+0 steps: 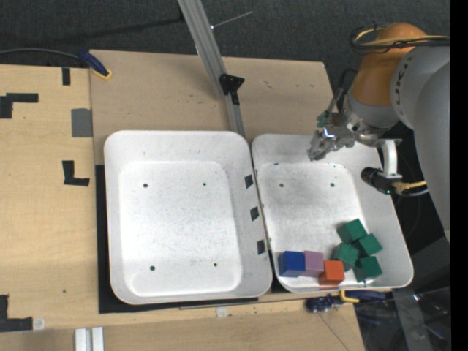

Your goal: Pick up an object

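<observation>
Item: gripper [319,150], over the right bin [307,196] far rim; its grasp you could not tell. Blocks: blue [292,262], purple [314,261], orange [333,270], green cluster [358,248], all at near corner, well apart.

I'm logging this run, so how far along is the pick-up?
Nothing looks picked yet. The gripper sits over the far rim of the right bin, away from the blocks. The blue block, pale purple block, orange block and green blocks all lie in the bin's near corner. Left: reach, grasp and lift one.
</observation>
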Controlling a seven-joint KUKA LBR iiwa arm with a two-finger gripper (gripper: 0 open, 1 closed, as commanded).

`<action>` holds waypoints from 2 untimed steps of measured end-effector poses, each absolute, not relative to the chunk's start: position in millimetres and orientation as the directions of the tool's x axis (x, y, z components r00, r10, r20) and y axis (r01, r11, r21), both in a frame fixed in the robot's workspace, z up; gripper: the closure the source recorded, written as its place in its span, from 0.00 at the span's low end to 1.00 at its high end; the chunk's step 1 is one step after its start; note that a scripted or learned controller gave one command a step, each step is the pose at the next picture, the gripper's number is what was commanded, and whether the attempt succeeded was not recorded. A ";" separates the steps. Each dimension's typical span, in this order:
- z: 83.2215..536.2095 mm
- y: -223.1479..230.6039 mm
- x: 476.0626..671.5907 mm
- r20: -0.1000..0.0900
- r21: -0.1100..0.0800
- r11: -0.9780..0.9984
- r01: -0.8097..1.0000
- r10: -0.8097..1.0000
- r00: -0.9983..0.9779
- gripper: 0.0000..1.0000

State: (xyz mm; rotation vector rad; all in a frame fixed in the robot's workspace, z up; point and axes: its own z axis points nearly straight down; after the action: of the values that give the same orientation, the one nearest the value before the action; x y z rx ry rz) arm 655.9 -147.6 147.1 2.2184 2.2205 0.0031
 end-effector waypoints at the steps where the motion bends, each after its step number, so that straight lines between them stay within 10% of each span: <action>1: 192.4 -153.1 660.1 -0.001 0.004 0.002 1.000 1.000 -0.002 1.00; 2: 223.7 -152.4 661.0 0.000 0.003 0.002 1.000 1.000 -0.002 1.00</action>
State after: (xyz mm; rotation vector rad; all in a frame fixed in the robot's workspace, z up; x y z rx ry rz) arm 661.0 -152.4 223.7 2.2176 2.2221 0.0027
